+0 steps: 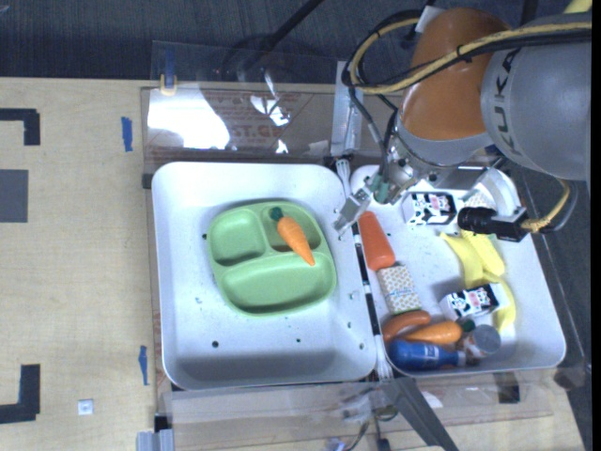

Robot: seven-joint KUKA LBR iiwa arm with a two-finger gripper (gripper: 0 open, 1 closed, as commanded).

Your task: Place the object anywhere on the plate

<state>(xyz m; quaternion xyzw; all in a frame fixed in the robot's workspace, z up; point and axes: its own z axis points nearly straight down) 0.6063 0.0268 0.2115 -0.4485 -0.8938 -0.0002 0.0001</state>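
Carrot (298, 239): lies on green plate (272, 261), far-right compartment, left bin (178, 252). Gripper (362, 203): over the bins' divider, finger state cannot be told. Risk: a low sweep could knock the carrot off.

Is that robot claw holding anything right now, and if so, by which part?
Nothing is visibly held. The gripper hangs above the wall between the bins, nothing between its fingers, while the toy carrot lies on the green plate.

Carrot (298, 237) on green plate (272, 285)
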